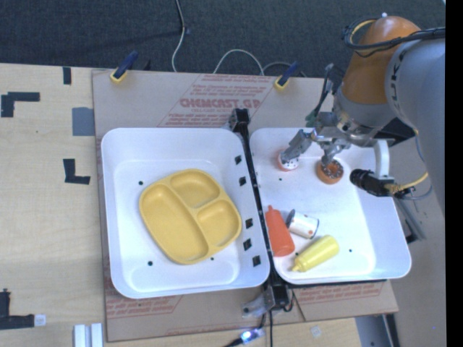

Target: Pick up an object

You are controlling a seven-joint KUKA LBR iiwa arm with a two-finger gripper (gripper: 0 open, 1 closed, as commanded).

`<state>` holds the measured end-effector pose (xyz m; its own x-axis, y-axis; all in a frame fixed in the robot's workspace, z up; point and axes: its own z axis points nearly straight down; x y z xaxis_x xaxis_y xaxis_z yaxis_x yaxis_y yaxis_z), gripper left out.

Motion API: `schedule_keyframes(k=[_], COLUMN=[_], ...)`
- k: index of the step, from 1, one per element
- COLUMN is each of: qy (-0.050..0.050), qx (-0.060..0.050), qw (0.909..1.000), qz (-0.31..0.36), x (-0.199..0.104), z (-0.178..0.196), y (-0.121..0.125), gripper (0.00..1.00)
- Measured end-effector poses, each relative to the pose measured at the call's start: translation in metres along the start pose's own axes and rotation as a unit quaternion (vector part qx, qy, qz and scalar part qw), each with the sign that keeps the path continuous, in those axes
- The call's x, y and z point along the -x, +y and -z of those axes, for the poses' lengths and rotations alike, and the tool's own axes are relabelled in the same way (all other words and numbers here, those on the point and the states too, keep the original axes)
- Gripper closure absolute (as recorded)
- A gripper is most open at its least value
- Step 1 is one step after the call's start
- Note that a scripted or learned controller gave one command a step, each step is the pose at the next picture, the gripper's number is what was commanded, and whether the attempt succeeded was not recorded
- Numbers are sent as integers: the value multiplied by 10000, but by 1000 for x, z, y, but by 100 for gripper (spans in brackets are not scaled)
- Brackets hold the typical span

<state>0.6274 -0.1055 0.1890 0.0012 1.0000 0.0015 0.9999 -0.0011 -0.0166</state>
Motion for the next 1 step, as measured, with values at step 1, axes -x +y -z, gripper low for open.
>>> schedule_keyframes(k=[1], qy=[-6], qx=[73], qw=[10000], qz=[15], x=[0], z=[9], y=[3], gripper=[0])
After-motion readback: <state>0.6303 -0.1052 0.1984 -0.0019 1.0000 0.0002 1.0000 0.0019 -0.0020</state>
